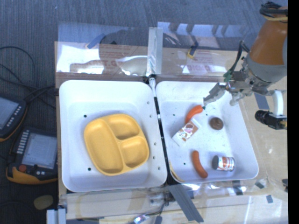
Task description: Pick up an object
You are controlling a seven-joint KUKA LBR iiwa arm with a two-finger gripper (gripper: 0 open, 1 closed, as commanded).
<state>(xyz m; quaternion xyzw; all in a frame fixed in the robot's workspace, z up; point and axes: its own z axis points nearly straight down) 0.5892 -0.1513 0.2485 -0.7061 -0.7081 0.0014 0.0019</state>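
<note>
The arm's gripper [211,97] hovers over the far side of the right bin [243,129], its fingers apart and holding nothing. Five objects lie below: two orange sausages [193,112] [199,164], one white carton [186,131], one brown ball [216,123] and one can [224,163]. The left bin [70,106] holds one yellow divided tray [116,143].

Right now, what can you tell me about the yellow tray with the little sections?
The yellow tray is a rounded, smooth plate that looks like plastic. Raised ridges split it into three compartments: one long one on the camera's left and two smaller ones on the right. It lies flat, right side up, turned a bit askew, on the floor of the left white bin, toward the near side. Only the bin touches it, and the tool is away over the other bin.
</note>
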